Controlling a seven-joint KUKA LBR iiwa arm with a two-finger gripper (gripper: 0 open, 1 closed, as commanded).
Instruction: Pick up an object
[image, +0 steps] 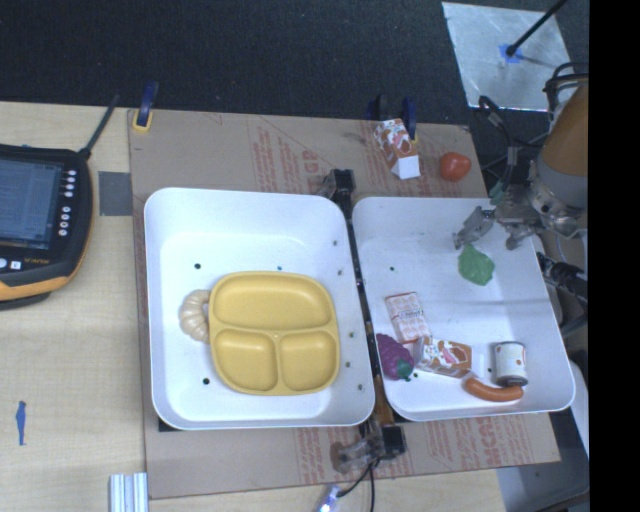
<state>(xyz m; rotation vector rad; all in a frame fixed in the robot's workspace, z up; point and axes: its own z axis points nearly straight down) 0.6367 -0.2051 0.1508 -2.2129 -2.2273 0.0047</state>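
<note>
We see the hand (487, 228) over the far right part of the right bin (430, 400), its grey fingers spread apart with nothing between them. Just beside it, toward the near side, a small green object (477, 266) lies on the bin floor; we take it as the likeliest thing to pick. It looks like a light toy piece, lumpy and rounded, so we judge it could roll or slip out of a shallow pinch; closing across its widest middle seems best.

Along the bin's near edge lie a sausage (493, 390), a small can (509, 361), a purple piece (393, 354) and two printed packets (407, 316). The flat packets would be hard to get under. The left bin (170, 300) holds a yellow divided tray (274, 331).
</note>
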